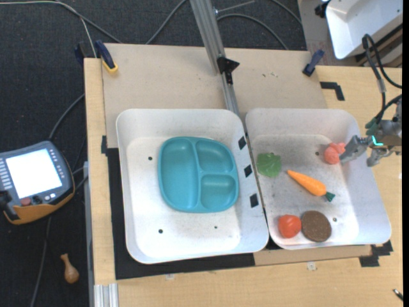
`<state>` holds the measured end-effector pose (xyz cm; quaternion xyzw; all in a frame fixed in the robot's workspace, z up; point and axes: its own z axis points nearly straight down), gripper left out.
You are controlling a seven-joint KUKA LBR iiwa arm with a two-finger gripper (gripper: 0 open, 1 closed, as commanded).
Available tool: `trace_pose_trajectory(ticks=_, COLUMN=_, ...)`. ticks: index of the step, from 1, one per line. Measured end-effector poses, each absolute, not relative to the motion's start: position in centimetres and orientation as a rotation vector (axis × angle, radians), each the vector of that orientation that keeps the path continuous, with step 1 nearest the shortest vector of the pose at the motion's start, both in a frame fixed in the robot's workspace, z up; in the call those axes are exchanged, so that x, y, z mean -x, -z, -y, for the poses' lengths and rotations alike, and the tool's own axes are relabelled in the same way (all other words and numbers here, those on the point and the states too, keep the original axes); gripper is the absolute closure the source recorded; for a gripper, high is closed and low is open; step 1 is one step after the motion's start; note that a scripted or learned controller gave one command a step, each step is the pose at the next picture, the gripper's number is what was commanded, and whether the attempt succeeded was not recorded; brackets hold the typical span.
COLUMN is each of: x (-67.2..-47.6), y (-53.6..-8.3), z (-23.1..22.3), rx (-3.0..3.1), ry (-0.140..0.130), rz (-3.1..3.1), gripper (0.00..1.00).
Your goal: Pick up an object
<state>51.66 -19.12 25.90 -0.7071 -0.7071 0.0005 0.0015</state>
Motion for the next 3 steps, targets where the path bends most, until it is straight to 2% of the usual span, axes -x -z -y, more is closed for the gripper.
trace_pose_trajectory(ticks=1, x=-51.7, y=-26.0, z=19.1, rx=2.220, ry=0.001, rz=2.222, gripper=0.00)
trace_pose_trajectory(ticks=2, x=-51.6, y=-19.7, z=19.1, rx=2.217, ry=-0.004, rz=2.216, gripper=0.00)
trace_pose_trajectory(ticks=3, x=-52.1, y=-15.3, z=19.2, rx=2.217, ry=-0.002, rz=2.218, gripper=0.00)
